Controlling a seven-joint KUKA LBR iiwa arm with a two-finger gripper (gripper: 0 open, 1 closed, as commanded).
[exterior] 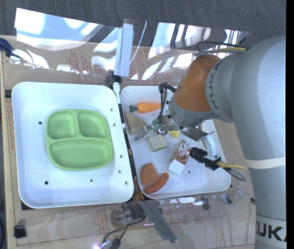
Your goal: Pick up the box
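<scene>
1. Nearest, by the front wall of the right bin (205, 179), a reddish sausage (157, 182) lies at a slant. It touches a brown, bread-like slice (147, 172) just behind it.
2. A little farther back, toward the view's right, a small white and reddish-brown packet (180, 158) lies tilted. It is apart from the sausage and the slice.
3. Level with these, the left bin (27, 139) holds 1 green plate (79, 139) lying flat about its middle. The plate has 3 compartments: 1 long one on the near side and 2 smaller ones on the far side.
4. The box (157, 142), pale with a lattice pattern, rests on the floor of the right bin, about midway from front to back and in its left half. It is turned so that 1 corner points toward the front. It sits beyond the slice and near the packet, but apart from both.
5. The gripper (154, 129) hangs just behind the box, at its far edge. Whether it touches the box, and whether it is spread or pressed together, cannot be told from this angle.
6. A small yellow piece (174, 134) lies just to the gripper's right in the view.
7. Farther still, near the back wall, a carrot (147, 107) lies on its side with its green end toward the left bin.
8. The grey arm (240, 87), with its orange band (196, 87), reaches in over the bin's far right part.
</scene>
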